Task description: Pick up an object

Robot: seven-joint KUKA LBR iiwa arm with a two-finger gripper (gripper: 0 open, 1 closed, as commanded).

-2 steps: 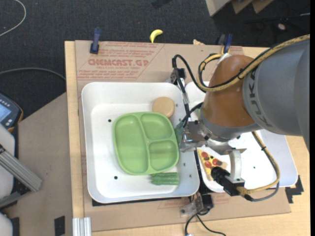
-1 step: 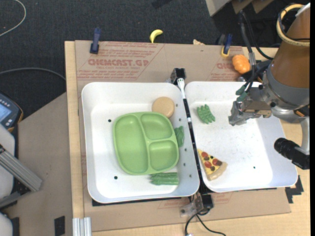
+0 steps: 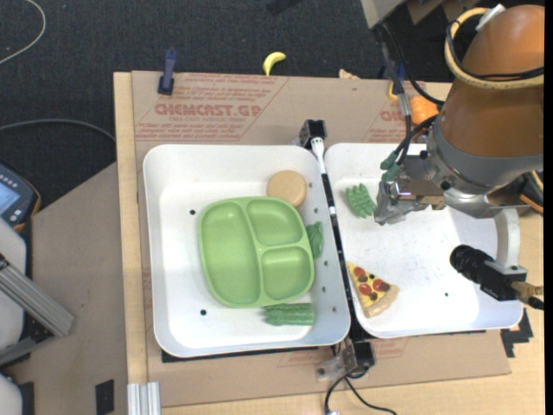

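Tool low, arm from right

- arm runs off the top and right edges
- green plate covers part of the green bits along its lower and right rims
- gripper fingers too small to read

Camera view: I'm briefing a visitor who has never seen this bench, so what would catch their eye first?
Probably the bright green divided plate lying in the left bin, with a tan round piece at its upper edge. Next, the arm's orange band at the right, with its tool low over the right bin beside a small green toy; a pizza slice lies nearer the front.
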